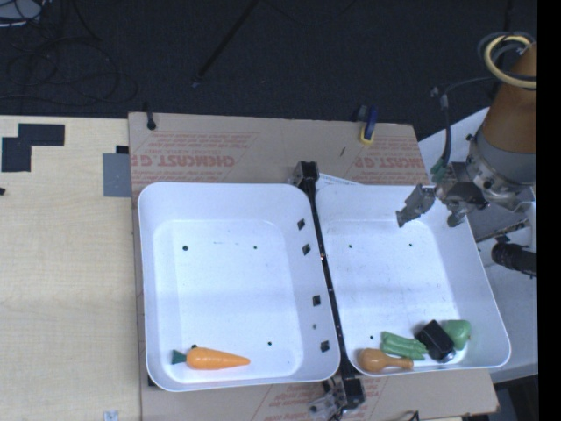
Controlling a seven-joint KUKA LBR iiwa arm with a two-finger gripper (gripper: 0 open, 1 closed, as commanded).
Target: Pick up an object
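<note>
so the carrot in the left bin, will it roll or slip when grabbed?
The carrot looks like smooth moulded plastic, so probably stiff, light and somewhat slippery. Its round, tapered body lies on its side, so a push would likely roll it in an arc. Pinching near the narrow tip may squeeze it out.

This was a robotics lab or test cell rather than any home or shop. 2 shallow white bins (223, 202) sat side by side on a sheet of printed cardboard (263, 152), itself laid on a pale wooden bench (61, 279) marked with black and grey tape patches. A blue clamp (369, 123) pinned the cardboard's far edge. Loose cables (53, 7) trailed over the dark floor behind (untidy, as working rigs are). A grey and orange industrial arm (508, 139) stood at the right.
</note>
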